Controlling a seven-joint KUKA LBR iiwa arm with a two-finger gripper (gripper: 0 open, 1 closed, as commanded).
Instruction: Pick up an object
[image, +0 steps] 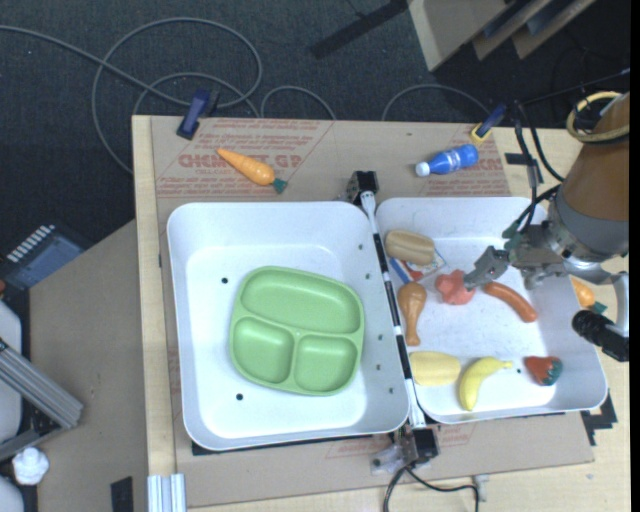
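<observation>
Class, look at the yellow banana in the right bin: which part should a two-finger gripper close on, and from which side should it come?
Probably the banana's thick middle, from straight above, closing across its narrow width. It lies flat and curved; the yellow piece touches or nearly touches its left end, and the bin wall runs close below, so a side approach looks cramped.

Single fixed camera, mounted above the bench (300, 140), looking down at a slant. Far bench edge runs across upper frame, near edge along the bottom. Both white bins fit mid-frame: left bin (200, 240), right bin (590, 385). Moderate distance; dark floor across the top.
</observation>
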